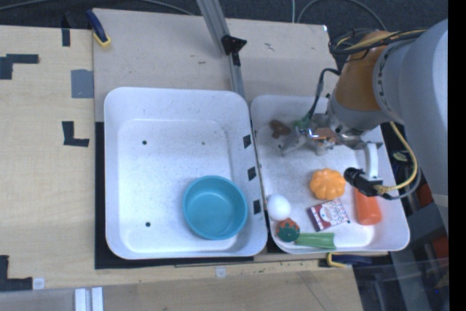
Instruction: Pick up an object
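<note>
Nearest you, along the front edge of the right-hand shallow white bin [397, 233], lie a green leafy vegetable-shaped toy [314, 239], a small round teal-and-red toy [288, 230], a white egg-shaped ball [278, 206] and a red-and-white printed packet [329, 215]. Just behind them you have an orange pumpkin-shaped toy [327, 184] and, to its right, an orange-red cylinder [368, 207] standing beside a black fitting on the arm's cabling. The left-hand shallow white bin [145, 109] holds a round blue plastic bowl [214, 207] near its front right corner. The two-finger gripper [314, 133] sits low over the back of the right bin, near a small brown object [279, 128]; you cannot tell from this angle whether its jaws are apart or together, and nothing is visibly held. Judging by looks, your easiest target is the pumpkin toy: likely light, hollow and fairly stiff, with a ribbed skin that should not slip much. Take it across its widest part, coming straight down, since it stands apart from its neighbours. The egg would probably roll away; the packet lies flat and offers little to pinch.
</note>
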`<state>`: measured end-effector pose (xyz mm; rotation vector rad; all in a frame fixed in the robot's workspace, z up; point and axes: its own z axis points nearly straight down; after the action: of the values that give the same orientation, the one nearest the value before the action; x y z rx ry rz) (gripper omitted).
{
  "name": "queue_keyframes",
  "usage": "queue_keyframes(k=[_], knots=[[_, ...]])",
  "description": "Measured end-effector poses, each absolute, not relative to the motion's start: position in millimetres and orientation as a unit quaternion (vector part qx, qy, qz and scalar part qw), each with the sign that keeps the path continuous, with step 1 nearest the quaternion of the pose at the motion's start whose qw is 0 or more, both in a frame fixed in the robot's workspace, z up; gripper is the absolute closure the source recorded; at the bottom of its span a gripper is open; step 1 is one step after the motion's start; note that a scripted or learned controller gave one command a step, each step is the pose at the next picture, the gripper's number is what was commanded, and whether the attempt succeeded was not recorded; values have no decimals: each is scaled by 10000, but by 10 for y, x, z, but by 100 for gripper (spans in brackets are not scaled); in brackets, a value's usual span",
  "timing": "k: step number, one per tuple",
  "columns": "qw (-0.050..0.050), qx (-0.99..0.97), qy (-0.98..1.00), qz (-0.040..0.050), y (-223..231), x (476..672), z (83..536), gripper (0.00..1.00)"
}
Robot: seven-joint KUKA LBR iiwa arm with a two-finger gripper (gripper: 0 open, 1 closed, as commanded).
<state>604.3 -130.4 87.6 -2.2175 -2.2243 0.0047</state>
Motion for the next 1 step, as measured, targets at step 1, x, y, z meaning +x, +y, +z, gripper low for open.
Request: queue_keyframes(k=[1], knots=[[9, -7058, -7084, 11, -1297, 6043, 983, 100]])
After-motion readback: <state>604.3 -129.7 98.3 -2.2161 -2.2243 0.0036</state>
